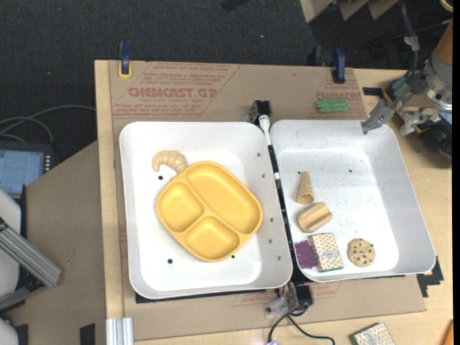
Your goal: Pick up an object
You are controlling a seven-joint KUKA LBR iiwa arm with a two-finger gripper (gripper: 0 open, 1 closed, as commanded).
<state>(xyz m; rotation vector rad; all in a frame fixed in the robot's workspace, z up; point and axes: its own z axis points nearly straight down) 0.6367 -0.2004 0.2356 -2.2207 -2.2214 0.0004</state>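
The right bin (374, 157) holds an ice-cream cone (305, 187), a tan bread roll (314, 216), a small patterned box beside a purple packet (321, 252) and a chocolate-chip cookie (361, 251). In the left bin (136, 192) lie a yellow divided plate (208, 210) and a croissant (169, 161) at its upper left. My gripper (392, 123) hangs over the right bin's far right corner, well away from all the objects. It is open, with nothing between its fingers.
A green block (332, 106) lies on the cardboard bench top behind the right bin. Blue clamps (125, 68) (338, 74) pin the board's back edge. A black bracket (261, 111) sits between the bins at the back.
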